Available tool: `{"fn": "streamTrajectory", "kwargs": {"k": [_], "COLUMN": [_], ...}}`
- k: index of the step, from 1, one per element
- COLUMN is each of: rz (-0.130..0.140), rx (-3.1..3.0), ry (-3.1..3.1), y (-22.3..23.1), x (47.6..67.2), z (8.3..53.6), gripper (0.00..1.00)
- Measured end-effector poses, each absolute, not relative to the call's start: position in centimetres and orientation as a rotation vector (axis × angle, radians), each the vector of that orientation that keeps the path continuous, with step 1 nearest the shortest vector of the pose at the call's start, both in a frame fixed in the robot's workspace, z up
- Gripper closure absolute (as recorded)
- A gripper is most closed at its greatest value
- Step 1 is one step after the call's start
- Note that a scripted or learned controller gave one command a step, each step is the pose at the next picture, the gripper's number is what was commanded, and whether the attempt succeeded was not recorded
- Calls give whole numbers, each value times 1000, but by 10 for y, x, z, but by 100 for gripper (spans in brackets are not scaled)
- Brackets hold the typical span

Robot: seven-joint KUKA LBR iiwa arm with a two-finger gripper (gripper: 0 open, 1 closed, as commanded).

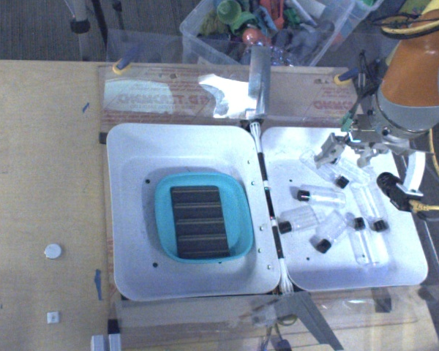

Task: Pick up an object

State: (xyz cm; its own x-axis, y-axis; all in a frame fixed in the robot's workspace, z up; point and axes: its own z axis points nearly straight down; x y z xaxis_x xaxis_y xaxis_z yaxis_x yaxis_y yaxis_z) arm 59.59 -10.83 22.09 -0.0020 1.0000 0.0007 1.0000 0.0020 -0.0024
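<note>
- The gripper [342, 146] hangs over the upper part of the right bin [402, 273], low above the clear vials [329, 221] with black caps scattered there, a fair spot to try a pick.
- Whether the jaws are wide or narrow I cannot tell; nothing shows between them.
- The vials lie crowded, some touching, so a clean grasp on one looks awkward.
- The left bin [128, 159] holds a turquoise tray [238, 210] with a dark ridged block [199, 221], well apart.
- Behind the worktop [36, 159] stands a clear tub of toys [271, 9].
</note>
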Motion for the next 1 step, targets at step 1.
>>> {"fn": "streamTrajectory", "kwargs": {"k": [1], "rz": [1], "rx": [-2225], "ry": [-2217], "y": [-131], "x": [620], "z": [106], "gripper": [0]}}
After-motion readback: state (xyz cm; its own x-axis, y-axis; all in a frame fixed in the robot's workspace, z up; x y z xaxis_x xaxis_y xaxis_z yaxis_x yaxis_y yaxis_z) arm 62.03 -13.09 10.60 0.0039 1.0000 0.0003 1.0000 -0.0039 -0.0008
